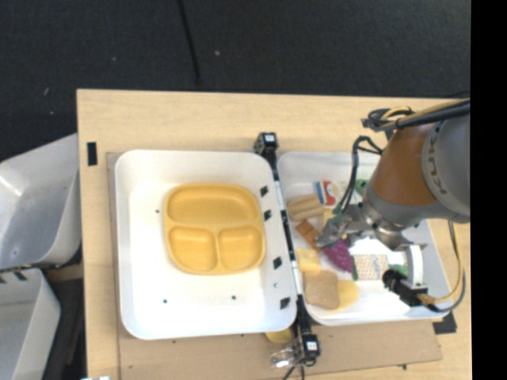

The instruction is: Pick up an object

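Camera view from above has my arm (412,172) reaching in from three o'clock and hanging over the right bin (317,163), with the gripper (331,234) down among the clutter near the bin's middle. I can't tell from this angle how the hand is set; the wrist covers most of it and nothing is visibly held.

Candidates sit close together. A purple object (341,253) lies just at five o'clock of the gripper, touching or nearly touching it. A brown wooden block (305,207) is at eleven o'clock, a smaller brown piece (307,231) just at nine o'clock, and a tan spongy slab (322,288) with a yellow piece (347,293) beside it sits toward six o'clock. A printed card (369,264) lies under the wrist at four o'clock. The left bin (135,212) carries a yellow divided plate (214,228), well apart from the gripper.

My worry is crowding: closing here could catch two things at once, or nudge the purple object aside and close on nothing. Its rounded shape looks likely to slip. The cable (358,157) looping at twelve o'clock of the wrist could also drag across items as the arm lifts.
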Tool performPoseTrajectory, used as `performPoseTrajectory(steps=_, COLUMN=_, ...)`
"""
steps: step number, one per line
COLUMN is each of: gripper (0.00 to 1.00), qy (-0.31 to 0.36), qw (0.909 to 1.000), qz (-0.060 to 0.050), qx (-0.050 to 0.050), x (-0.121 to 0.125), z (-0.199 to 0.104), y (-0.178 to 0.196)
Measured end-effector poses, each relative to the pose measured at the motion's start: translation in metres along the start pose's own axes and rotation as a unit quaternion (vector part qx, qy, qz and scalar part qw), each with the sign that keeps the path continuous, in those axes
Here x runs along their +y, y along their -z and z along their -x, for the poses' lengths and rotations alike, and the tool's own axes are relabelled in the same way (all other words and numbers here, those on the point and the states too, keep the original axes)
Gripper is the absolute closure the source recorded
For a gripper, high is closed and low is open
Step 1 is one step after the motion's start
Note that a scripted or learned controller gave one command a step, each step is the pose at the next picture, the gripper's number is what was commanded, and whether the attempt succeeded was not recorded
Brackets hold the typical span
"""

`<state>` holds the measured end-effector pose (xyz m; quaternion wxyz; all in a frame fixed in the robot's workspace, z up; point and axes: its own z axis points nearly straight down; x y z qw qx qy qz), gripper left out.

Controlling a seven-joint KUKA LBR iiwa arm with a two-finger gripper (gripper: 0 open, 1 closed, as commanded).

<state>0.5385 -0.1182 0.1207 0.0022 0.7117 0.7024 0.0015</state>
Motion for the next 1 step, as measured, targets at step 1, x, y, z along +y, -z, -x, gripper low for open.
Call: performPoseTrajectory(steps=1, gripper=1.0, qy=0.011, qw=0.9999, qz=0.005, qx=0.001, x=0.0642, z=-0.0589, y=0.086)
